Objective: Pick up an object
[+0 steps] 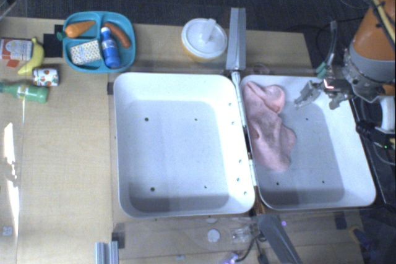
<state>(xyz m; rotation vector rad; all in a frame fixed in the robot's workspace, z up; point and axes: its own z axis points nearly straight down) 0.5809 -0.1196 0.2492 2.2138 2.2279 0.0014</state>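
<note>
Pink cloth (269, 127) lies crumpled in the right bin (334, 195), pushed against that bin's left wall and running from its far-left corner down past the middle. It is the only loose thing in either bin, so I judge it the object to pick. The left bin (179, 145) beside it holds nothing to grasp.

The pincer (318, 94) hangs over the far part of the right bin, just right of the cloth's upper lobe and apart from it. Its fingers look spread, with nothing between them.

To do the step well, the pincer should shift left until it sits above a thick fold, probably the bunched far lobe, then descend straight and close on a ridge of fabric rather than a flat patch, which would slip out.

Room is tight on the cloth's left: the wall shared by the two bins and the metal divider (236, 40) at its far end sit right beside it. To the right and near side the bin floor is open, so approaching from there seems safest.
</note>
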